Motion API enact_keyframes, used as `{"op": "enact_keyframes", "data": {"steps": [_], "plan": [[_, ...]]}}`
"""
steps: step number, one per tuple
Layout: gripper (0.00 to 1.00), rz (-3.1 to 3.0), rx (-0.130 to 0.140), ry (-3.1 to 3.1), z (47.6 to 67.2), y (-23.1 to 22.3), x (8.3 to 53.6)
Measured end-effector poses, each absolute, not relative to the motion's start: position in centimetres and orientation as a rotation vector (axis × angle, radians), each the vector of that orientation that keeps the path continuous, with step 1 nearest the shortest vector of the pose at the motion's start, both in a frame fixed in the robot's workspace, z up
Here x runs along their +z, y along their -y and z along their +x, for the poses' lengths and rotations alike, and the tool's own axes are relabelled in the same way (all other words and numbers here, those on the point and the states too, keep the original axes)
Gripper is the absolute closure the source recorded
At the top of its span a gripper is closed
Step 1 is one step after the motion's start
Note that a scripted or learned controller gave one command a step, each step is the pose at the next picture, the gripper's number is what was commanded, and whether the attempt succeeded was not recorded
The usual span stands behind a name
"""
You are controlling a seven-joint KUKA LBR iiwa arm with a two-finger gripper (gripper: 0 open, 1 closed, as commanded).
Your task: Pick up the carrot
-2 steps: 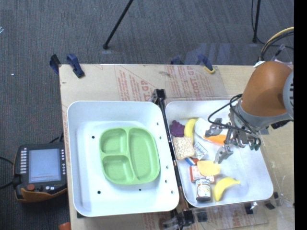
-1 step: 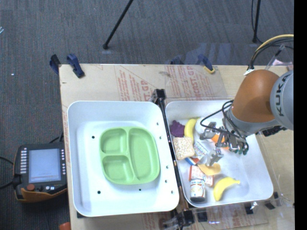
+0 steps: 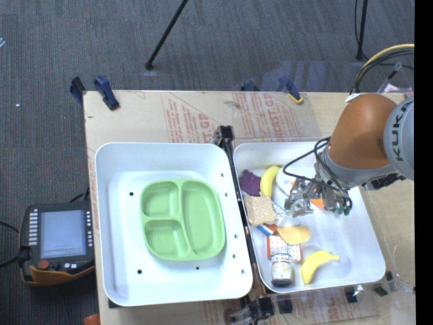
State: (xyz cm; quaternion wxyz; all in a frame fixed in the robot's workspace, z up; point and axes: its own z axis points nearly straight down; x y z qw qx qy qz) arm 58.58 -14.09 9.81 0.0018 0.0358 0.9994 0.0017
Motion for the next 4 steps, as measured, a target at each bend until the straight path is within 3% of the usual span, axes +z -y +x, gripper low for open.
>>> {"op": "enact_keyframes", "data": {"steps": [1,2,3,4], "plan": [[1.00,0.355,-0.001,-3.109,56.0,15.0,21.0],[1.00,-0.001,0.001,-3.140,48.4,15.3,9.4],[1.00,0.247,0.004,-3.131,54.9,12.5,8.9],[1.00,-0.208,0.003,-3.135,50.6,19.2,8.7]]}}
